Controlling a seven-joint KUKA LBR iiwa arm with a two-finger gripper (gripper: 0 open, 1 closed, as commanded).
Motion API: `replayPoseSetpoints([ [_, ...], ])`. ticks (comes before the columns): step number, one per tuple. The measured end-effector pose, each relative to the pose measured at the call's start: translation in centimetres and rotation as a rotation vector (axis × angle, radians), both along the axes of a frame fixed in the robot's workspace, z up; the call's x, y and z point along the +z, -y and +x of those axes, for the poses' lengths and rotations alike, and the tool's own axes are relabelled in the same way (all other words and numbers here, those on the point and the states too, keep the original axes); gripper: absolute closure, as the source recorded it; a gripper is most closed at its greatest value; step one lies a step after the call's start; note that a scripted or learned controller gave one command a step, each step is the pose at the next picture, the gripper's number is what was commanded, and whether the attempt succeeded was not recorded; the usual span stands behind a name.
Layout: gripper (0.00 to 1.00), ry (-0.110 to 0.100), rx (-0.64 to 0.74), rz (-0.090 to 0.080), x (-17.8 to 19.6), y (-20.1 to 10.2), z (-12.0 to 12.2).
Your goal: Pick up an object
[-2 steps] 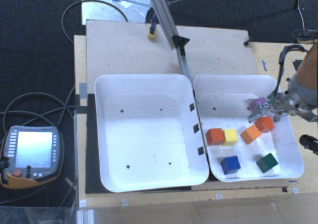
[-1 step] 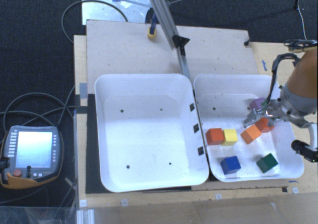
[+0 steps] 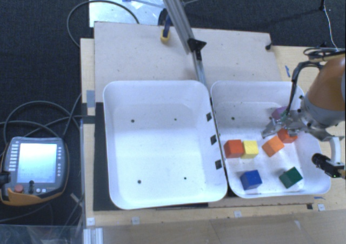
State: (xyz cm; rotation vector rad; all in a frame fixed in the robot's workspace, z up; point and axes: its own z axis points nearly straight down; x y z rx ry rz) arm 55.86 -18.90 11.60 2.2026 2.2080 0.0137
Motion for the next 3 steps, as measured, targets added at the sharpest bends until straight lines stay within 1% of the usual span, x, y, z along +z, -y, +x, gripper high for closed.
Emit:
replayPoseSetpoints([
  [1,1.0,0.004,0.002,-0.004,1.0,0.1,0.1],
  [2,1.0,-0.015,0.004,0.008,6.6,-0.9,0.6],
  [3,1.0,-0.017,0.003,0.008,8.9,-0.8,0.8],
])
